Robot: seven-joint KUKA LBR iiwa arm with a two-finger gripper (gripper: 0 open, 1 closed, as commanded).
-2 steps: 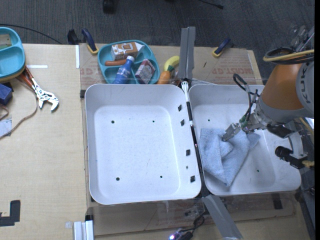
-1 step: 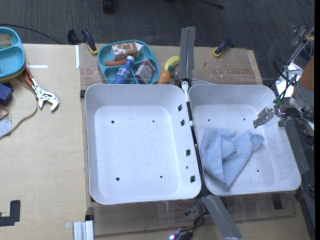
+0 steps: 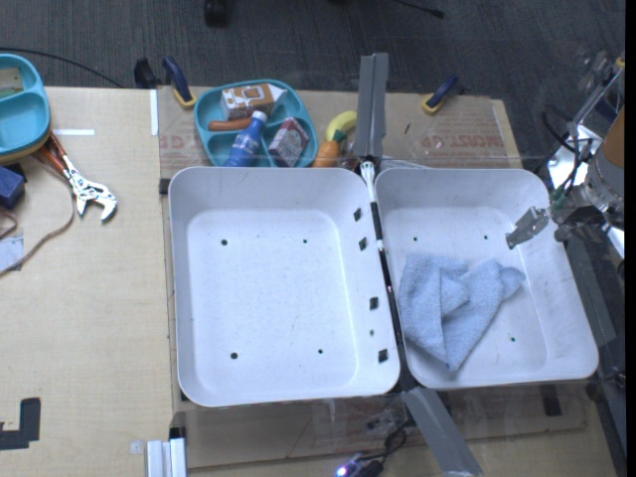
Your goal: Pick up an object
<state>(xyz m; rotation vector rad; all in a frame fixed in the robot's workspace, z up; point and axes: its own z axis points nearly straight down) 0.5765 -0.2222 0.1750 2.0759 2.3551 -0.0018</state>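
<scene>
A crumpled light blue cloth (image 3: 459,304) lies in the right bin (image 3: 561,366), spread from the bin's middle toward its near edge, with one folded corner pointing right. The left bin (image 3: 189,296) sits just beside it, and the two share a dark hinged seam down the middle. The arm enters at the right edge of the view, and its hand (image 3: 529,229) hangs over the far right part of the right bin, above and to the right of the cloth and apart from it. One metal finger (image 3: 525,228) points left and down; whether the hand is wide or narrow cannot be told from here, and nothing shows between its fingers. On the surface beyond the bins stands a teal tray (image 3: 211,117) of small items, with a wrench (image 3: 87,193) lying far to the left.
</scene>
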